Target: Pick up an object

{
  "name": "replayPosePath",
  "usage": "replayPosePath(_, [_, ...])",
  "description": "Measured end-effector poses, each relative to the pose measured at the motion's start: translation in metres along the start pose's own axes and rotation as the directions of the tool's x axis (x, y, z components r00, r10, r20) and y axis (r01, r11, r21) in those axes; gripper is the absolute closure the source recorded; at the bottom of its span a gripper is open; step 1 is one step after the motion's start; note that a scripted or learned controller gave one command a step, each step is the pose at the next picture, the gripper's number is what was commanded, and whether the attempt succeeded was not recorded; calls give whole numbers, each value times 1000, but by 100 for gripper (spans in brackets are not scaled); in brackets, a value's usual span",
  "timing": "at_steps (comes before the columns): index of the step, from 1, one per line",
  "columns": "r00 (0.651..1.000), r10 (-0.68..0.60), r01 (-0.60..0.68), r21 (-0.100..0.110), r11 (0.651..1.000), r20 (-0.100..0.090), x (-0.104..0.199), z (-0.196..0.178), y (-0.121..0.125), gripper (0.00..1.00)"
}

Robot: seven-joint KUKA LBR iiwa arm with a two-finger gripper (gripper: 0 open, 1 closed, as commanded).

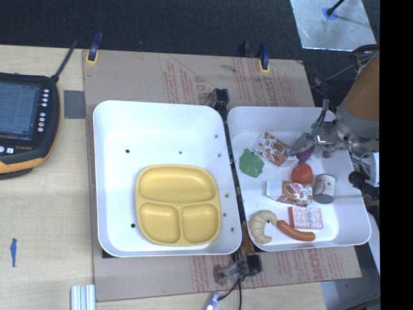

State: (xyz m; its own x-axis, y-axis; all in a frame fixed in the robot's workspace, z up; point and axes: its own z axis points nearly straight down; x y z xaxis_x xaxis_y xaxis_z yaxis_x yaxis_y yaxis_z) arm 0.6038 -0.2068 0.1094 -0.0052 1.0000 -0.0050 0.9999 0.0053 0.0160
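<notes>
The right bin [342, 228] holds several toy foods. A green leafy piece [251, 163] lies at its left, and a small printed carton [271, 148] sits beside it. A purple eggplant [304, 152] and a red tomato [301, 173] lie near the middle. There are also a can [324, 187], a second carton [288, 190], a red and white box [305, 218], a croissant [261, 226] and a sausage [295, 232]. My gripper [319, 137] hangs over the bin's upper right, just right of the eggplant. Nothing shows in its grasp.
The left bin [122, 128] holds a yellow divided plate [179, 204]. A tablet with an orange rim [22, 121] lies at the far left of the bench. The arm's grey body [361, 108] covers the right bin's far right corner. Clamps sit between the bins.
</notes>
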Motion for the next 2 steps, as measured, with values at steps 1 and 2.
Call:
replayPosePath(1, [1000, 2, -2, 18, 1000, -5, -5, 18, 52, 0])
replayPosePath(2, [1000, 0, 0, 21, 1000, -4, -5, 17, -23, 0])
